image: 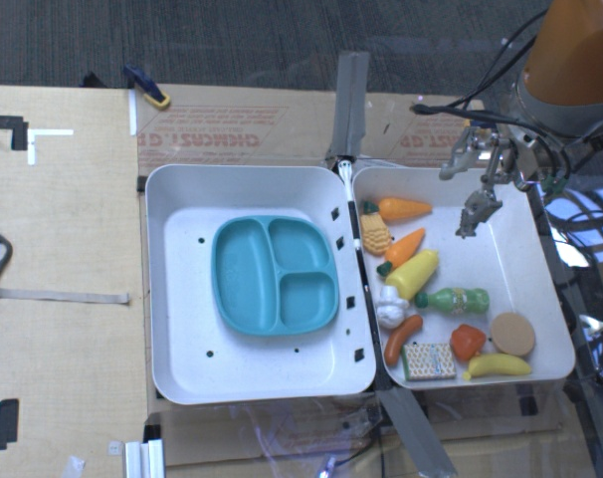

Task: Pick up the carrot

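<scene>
Above right bin [540,267], tool [478,212] hanging empty, carrot [404,208] leftward

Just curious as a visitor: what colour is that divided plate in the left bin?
Teal blue all over, seen clearly in the camera view: the divided plate.

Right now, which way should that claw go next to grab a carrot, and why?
Probably left and down a little: the gripper hangs above bare floor of the right bin, while the nearest carrot lies to its left along the bin's top edge, nothing between its fingers yet.
</scene>
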Controlling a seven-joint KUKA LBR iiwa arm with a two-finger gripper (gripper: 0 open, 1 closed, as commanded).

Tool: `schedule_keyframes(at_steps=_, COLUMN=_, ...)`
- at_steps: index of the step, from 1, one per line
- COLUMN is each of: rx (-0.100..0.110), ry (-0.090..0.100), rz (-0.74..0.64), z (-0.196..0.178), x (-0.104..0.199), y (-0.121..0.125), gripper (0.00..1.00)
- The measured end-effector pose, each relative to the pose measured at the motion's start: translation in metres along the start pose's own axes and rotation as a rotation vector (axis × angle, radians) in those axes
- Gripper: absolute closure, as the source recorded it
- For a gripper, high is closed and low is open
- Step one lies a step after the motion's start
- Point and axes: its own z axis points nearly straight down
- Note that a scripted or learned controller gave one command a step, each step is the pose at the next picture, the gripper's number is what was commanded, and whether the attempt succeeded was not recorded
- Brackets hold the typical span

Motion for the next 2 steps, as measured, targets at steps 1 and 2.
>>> schedule_keyframes(at_steps=1, rx=-0.001, ry=0.001, rz=0.122, z=0.082, x=-0.019, y=0.056, gripper=0.0)
schedule_keyframes(at_steps=2, rx=0.0, ry=0.0, rz=0.054, z=0.082, x=0.021, y=0.058, gripper=0.0)
